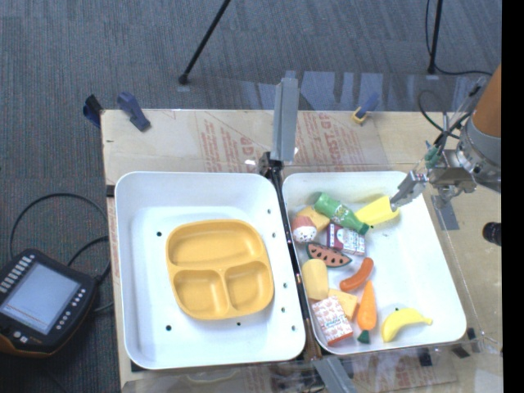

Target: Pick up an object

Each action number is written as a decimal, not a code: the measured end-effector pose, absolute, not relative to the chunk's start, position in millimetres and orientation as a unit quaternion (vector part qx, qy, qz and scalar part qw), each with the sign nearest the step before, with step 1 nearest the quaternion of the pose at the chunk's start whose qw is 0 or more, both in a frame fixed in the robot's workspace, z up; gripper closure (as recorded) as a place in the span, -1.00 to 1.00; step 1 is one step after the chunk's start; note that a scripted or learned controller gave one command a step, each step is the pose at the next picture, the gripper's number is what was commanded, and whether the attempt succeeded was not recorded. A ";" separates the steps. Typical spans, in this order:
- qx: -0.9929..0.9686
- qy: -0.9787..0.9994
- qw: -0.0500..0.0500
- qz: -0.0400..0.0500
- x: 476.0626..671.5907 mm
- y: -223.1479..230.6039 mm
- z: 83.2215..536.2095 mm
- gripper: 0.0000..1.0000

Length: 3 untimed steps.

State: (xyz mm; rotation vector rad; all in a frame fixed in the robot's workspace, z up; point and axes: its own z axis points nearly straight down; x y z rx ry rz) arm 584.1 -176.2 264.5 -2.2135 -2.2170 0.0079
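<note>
In the right bin (442,260), far side, a yellow block (376,212) lies with its long axis slanting up toward the far right, seemingly pinched at that end by the gripper's (399,198) nearly closed jaws.

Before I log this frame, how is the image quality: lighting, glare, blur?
Camera view: even, soft lighting with faint shadows; the two white bins, left bin and right bin, are bright, nearly washed out, without hard glare; the yellow tray and the toy food read clearly; the gripper and arm at the right edge look slightly soft.
</note>
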 end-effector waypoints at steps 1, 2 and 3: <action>-0.720 -0.694 0.010 0.006 504.5 -135.6 165.3 -1.00; -0.688 -0.726 0.003 -0.001 476.6 -133.3 87.0 -1.00; -0.704 -0.710 0.003 0.002 475.2 -137.6 135.4 -1.00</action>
